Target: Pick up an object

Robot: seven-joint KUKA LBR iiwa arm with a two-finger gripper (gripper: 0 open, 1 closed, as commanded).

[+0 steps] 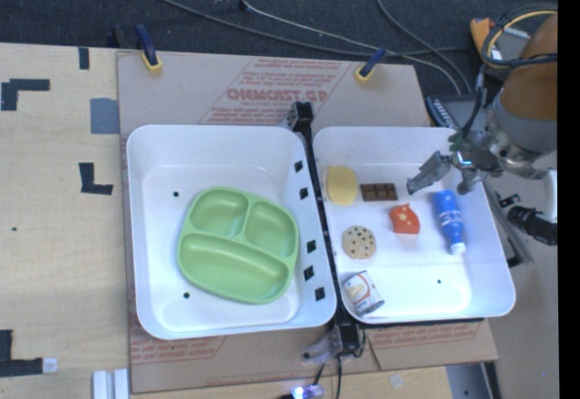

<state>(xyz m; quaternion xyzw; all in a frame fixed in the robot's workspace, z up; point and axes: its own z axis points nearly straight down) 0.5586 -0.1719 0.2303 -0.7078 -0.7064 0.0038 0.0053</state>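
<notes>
The right bin (471, 297) holds a yellow rounded piece (342, 185), a brown chocolate bar (379, 192), a red-orange piece (405, 219), a blue bottle (448, 219), a cookie (360, 242) and a small printed tub (362, 291) lying on its side. My gripper (445, 178) hangs over the bin's far right part, just above the blue bottle's upper end. Its fingers are spread open with nothing between them. One dark fingertip (421, 180) points left toward the chocolate bar.
The left bin (145, 170) holds a green divided plate (240, 243). A black divider (313, 207) runs between the bins. Cables lie on the dark floor behind the bench, and two clamps (149, 57) pin the cardboard base.
</notes>
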